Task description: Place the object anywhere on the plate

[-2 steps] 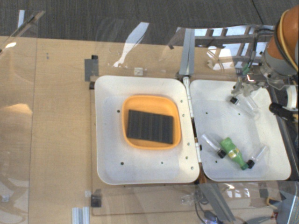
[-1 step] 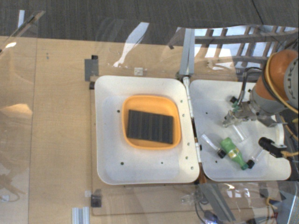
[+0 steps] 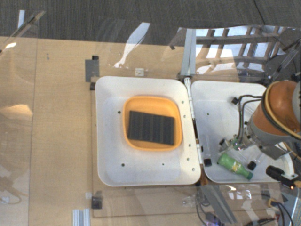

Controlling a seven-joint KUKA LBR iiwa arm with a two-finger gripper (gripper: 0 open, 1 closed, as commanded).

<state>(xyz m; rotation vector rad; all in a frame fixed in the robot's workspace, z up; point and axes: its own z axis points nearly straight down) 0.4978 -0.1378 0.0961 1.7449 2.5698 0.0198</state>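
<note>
End effector (image 3: 236, 146): low over the right bin (image 3: 211, 102), in its near half, just above and beside the green object; finger spread cannot be told, and nothing can be made out between the fingers. Black cables loop up from it toward the wrist.

Arm (image 3: 277, 117): grey body with orange band, entering from the right, covering the right bin's far right part.

Green object (image 3: 234, 166): elongated, lying tilted on the floor of the right bin near its front rim, a lighter cap end pointing left.

Left bin (image 3: 108, 140): white, shallow, touching the right bin along a shared edge.

Plate (image 3: 153, 103): orange-yellow, rounded square, centred in the left bin, bearing a dark ribbed rectangular inset; well apart from the green object.

Desk (image 3: 47, 126): pale wood, carrying both bins
</note>
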